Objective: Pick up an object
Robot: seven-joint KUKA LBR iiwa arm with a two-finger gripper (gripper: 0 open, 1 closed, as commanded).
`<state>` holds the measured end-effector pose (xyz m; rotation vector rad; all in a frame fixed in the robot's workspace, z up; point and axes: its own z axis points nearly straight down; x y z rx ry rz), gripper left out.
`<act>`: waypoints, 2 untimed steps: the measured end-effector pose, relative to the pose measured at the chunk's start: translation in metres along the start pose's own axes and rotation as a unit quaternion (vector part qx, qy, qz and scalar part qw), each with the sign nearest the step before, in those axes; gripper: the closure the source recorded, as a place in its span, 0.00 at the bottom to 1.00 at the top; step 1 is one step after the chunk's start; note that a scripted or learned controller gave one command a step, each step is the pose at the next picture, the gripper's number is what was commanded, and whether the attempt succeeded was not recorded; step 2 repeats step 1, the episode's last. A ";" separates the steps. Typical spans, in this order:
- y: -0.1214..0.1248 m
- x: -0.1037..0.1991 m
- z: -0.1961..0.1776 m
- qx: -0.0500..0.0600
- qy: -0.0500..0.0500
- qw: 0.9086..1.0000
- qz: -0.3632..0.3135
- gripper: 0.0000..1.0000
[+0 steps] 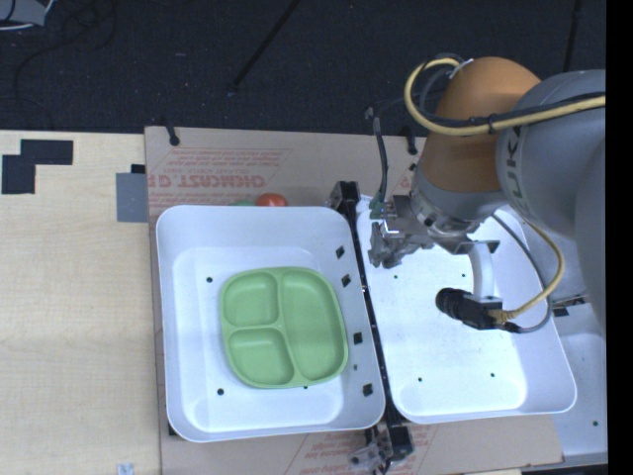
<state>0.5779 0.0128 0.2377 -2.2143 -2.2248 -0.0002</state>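
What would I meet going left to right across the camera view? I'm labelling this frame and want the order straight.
Bare wooden bench → left white bin → green divided tray lying in it → right white bin → the arm's grey body at the right edge.

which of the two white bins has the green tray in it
The left bin. The green tray, split into three compartments, lies flat on its floor. The right bin has the gripper hanging over its upper left corner.

Left bin [188, 265]: green divided plate [284, 326] takes the centre, margins open. Right bin [465, 384]: near half open, arm [495, 156] overhangs far half.
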 end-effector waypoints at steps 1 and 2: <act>0.019 0.052 -0.006 0.000 0.000 1.000 0.000 1.00; 0.019 0.052 -0.006 0.000 0.000 1.000 0.000 1.00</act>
